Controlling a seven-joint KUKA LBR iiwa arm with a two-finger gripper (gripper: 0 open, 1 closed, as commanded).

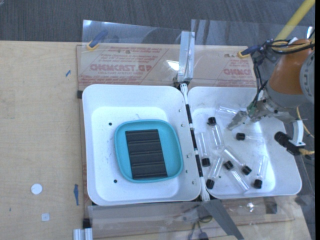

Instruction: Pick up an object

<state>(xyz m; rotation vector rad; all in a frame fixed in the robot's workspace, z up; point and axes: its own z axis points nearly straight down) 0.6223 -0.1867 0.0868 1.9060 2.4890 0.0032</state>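
Note:
Several clear vials with black caps lie scattered in the right bin [280,181], among them one vial [216,134] near the middle and another vial [260,170] toward the front right. My gripper [241,120] hangs low over the back of this bin, reaching in from the right under the orange-banded wrist [290,74]. Its tip is just beside a clear vial [225,111] and a little above a loose black cap [240,136]. I see nothing held in it.
The left bin [100,109] holds a teal dish [148,150] with a black ridged insert. A raised divider [192,134] runs between the bins. Clear plastic sheets stand behind them. Cables hang off the arm at the right.

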